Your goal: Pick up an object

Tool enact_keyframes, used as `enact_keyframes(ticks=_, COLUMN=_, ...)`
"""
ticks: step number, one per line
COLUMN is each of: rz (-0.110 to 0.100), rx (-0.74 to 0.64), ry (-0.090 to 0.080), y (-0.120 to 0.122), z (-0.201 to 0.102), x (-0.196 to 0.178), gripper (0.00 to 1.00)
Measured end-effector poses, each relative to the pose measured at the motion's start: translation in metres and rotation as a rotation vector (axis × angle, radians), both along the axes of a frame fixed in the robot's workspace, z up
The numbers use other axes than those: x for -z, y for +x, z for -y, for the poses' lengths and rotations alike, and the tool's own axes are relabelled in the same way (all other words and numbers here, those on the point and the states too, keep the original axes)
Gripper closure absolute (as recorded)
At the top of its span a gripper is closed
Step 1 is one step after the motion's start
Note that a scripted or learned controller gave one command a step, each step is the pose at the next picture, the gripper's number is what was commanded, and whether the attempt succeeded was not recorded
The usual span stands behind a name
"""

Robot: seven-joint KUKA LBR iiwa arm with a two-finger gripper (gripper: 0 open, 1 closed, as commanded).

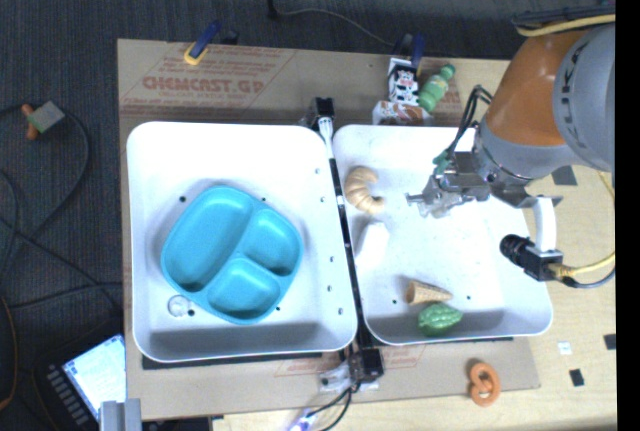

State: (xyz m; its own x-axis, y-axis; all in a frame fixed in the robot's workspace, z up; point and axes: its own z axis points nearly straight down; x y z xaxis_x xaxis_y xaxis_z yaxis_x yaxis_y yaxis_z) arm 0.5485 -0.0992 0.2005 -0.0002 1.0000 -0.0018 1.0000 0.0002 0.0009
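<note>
The right bin (500,319) holds a tan croissant (364,188) at its left side, an ice-cream cone (428,293) near the front, and a green leafy toy (439,319) just in front of the cone. My gripper (434,202) hangs over the middle of the right bin, to the right of the croissant and apart from it. The arm's grey and orange body reaches in from the right. Nothing shows between the gripper's tips.
The left bin (150,149) holds a blue divided plate (232,250). Behind the right bin stand a small carton and a green bottle (434,87). An orange pretzel toy (485,382) lies on the bench in front of the bins.
</note>
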Motion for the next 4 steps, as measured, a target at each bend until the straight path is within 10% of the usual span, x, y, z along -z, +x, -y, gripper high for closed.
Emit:
enact_keyframes(ticks=1, rz=-0.002, rx=-0.001, ry=0.002, y=-0.065, z=-0.035, x=-0.047, gripper=1.0)
enact_keyframes(ticks=3, rz=-0.003, rx=0.0, ry=0.001, y=-0.065, z=-0.123, x=-0.034, gripper=1.0)
enact_keyframes(ticks=4, rz=-0.003, rx=0.0, ry=0.001, y=-0.024, z=-0.145, x=0.0, gripper=1.0)
